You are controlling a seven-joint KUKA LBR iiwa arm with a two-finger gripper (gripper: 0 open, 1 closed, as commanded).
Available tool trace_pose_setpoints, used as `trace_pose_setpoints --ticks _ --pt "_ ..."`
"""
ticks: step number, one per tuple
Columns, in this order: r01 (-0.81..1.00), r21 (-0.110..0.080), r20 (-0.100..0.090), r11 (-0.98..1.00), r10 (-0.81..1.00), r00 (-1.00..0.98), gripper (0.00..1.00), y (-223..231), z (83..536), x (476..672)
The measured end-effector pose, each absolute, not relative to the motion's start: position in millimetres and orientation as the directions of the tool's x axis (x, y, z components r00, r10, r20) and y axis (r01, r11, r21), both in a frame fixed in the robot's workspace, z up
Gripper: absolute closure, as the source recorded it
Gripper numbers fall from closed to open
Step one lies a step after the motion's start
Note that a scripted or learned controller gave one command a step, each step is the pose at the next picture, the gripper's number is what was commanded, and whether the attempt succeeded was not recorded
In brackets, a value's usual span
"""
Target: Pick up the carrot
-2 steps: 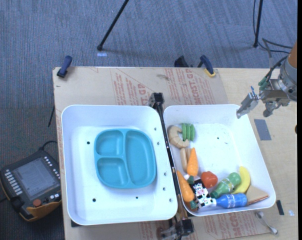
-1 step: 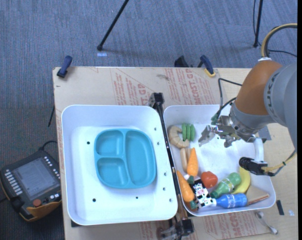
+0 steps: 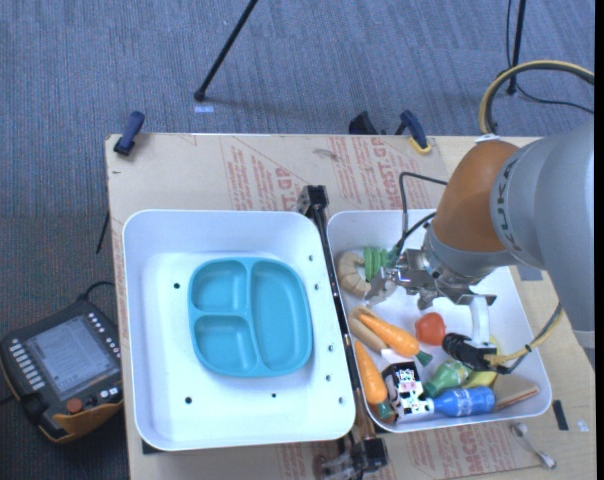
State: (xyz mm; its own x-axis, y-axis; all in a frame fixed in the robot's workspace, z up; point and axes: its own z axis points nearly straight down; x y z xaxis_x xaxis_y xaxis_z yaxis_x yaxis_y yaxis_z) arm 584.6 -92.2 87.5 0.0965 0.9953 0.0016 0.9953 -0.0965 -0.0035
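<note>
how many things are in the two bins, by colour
Counting what can be told apart; the right bin is cluttered and partly under the arm.
Orange: 2, one carrot and a second carrot
Red: 1, small round item
Blue: 2, divided plate in the left bin and a bottle
Green: 1, item
Black and white: 1, box
Tan: 1, round item
Total: 8

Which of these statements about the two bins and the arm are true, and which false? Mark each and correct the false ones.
1. The blue divided plate lies in the left bin. True.
2. The carrot lies on the blue plate. False: it lies in the right bin.
3. The gripper is above the right bin. True.
4. A blue bottle stands upright in the left bin. False: it lies on its side in the right bin.
</note>
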Motion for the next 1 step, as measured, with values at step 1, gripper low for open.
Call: trace_pose_setpoints --ticks 1 --pt "0.987 -0.005 0.002 -0.160 0.987 0.160 0.00 -95.2 87.1 515.9"
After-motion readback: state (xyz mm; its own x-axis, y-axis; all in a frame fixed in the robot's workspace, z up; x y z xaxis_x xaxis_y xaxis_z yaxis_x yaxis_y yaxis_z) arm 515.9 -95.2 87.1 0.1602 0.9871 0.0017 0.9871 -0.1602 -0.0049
